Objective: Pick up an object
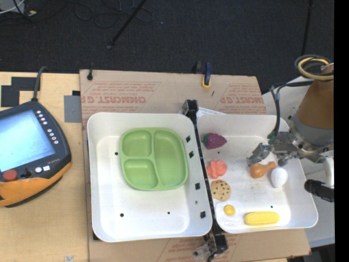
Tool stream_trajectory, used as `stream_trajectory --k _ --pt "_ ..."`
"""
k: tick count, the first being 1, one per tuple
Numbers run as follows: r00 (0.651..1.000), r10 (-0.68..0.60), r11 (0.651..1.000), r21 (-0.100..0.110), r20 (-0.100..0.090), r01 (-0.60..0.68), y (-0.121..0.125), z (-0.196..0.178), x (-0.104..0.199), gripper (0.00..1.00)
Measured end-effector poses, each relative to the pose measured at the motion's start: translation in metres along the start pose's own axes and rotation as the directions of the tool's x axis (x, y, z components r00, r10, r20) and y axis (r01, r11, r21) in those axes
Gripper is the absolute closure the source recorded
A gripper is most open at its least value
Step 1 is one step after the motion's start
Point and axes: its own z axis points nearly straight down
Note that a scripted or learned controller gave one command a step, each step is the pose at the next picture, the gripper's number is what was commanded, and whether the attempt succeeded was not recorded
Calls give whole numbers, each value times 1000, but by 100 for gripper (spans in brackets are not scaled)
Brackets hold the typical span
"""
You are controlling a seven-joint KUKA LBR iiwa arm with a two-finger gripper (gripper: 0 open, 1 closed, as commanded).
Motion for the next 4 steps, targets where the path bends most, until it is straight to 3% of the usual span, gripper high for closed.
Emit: stream_trajectory --k 1,3,4 --pt "1000 -2 1000 -12 2 2 3 -8 0 0" --pt "1000 0 1000 -10 0 0 0 83 9 0" --pt "1000 0 1000 -11 1 0 0 103 11 0"
